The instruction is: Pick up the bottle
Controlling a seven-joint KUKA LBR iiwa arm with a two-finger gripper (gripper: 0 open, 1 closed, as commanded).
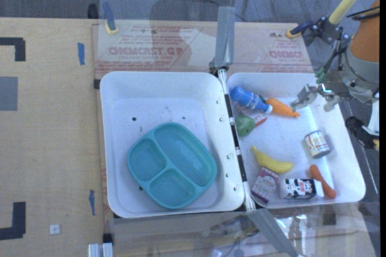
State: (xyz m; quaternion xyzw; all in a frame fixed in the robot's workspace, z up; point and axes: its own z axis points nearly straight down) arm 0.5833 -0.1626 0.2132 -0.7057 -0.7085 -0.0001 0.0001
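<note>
carton (pixel 299 187) at near rim. bottle (pixel 249 99) lies left of gripper (pixel 312 95), cap pointing away; finger state unclear.

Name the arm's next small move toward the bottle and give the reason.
Probably shift the gripper leftward across the right bin toward the bottle, then descend. The gripper sits near the bin's upper right, past the carrot, while the blue-capped bottle lies at the upper left beside the divider.

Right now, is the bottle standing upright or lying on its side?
Lying on its side. The bottle, blue cap toward the back left, rests flat in the right bin, beside the carrot.
</note>
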